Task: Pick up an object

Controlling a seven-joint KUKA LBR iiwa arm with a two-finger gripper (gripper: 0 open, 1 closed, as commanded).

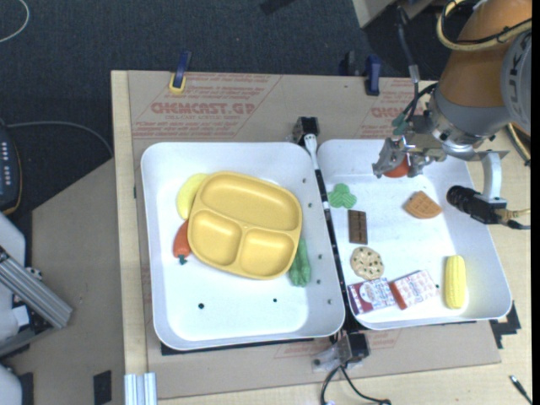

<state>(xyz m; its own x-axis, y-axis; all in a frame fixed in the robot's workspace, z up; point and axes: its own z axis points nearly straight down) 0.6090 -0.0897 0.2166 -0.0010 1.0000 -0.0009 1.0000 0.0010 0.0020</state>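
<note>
Dark carpet surrounds the bench (253,99), whose brown board carries red lettering and two shallow white bins side by side. We see the left bin (160,226) holding a yellow divided tray (245,224) set at a tilt; a yellow piece (187,194) pokes out at its upper left, an orange-red piece (181,241) lies against its left edge, and a green leafy piece (300,267) lies at its lower right.

The right bin (481,251) holds the loose objects. We count a green blob (342,197) near its upper left, a small brown bar (358,225) just below that, a round cookie (367,262) below the bar, and a red-and-white packet (393,292) near the front edge. A yellow corn cob (455,281) lies upright at the lower right, and a tan wedge (422,205) sits toward the middle right.

The arm comes in from the upper right, its orange band above the wrist, and the gripper (396,163) hangs over the far end of the right bin. A small red-orange object (395,170) shows right at the fingertips, and we cannot tell whether the fingers clasp it or merely stand over it, nor how wide they are set. The tan wedge lies near the gripper, below and to its right; the green blob lies near, below and to its left. The cookie, packet and corn cob lie well apart from it, toward the front.
</note>
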